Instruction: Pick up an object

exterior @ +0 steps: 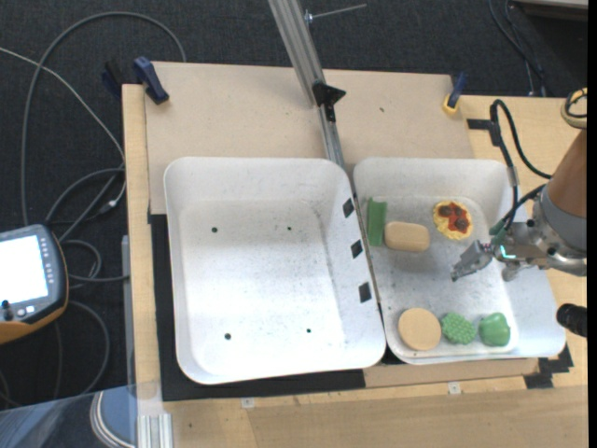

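Six items in the right bin, gripper low among them with nothing held

Six small objects sit in the right-hand shallow white plastic bin [485, 171], lower right of the frame. Along its left wall stands a flat green rectangular block [376, 222], and touching it is a tan rounded loaf-shaped piece [408, 237]. Just right of that lies a small yellow tart-like toy with a red topping [452, 218]. Along the bin's lower edge run a tan round disc [419, 329], a green knobbly textured lump [457, 329] and a smooth green rounded lump [494, 329], close together in a row.

The left-hand shallow white plastic bin [187, 185] shows only dark specks. Judgement: everything is pooled on one side so picks draw from one bin.

The grey two-finger gripper [469, 264] reaches in from the right edge, tilted down and leftward over bare bin floor. No object shows between its fingers; whether they are spread or closed I cannot tell, the tips being too small and dark.

Nearest candidate is the yellow tart, just above the tips in the frame and apart from them. The tan loaf lies to their upper left, the bottom row well below. Nothing lies in line with the jaws.
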`<action>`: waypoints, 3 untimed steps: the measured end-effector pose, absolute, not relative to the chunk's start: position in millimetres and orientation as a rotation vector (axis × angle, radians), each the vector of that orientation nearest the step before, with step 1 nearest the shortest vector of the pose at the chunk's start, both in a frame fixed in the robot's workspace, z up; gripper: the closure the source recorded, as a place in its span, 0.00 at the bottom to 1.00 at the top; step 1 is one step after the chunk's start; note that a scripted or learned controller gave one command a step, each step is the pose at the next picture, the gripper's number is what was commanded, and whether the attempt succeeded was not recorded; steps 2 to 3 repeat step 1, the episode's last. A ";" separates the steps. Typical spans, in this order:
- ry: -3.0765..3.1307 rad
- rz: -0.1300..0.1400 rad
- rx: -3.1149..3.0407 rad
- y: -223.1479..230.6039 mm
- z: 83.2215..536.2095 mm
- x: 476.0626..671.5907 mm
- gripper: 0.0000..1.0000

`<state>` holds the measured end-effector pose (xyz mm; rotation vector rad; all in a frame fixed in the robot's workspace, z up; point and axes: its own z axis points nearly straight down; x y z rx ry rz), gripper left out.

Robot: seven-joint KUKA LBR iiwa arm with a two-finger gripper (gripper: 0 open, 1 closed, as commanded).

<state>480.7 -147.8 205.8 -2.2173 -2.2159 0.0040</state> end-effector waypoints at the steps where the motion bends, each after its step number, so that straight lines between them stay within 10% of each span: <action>1: -2.220 0.000 -2.219 -147.7 207.6 481.7 0.00; 3: -2.220 0.000 -2.219 -147.7 207.6 481.7 0.00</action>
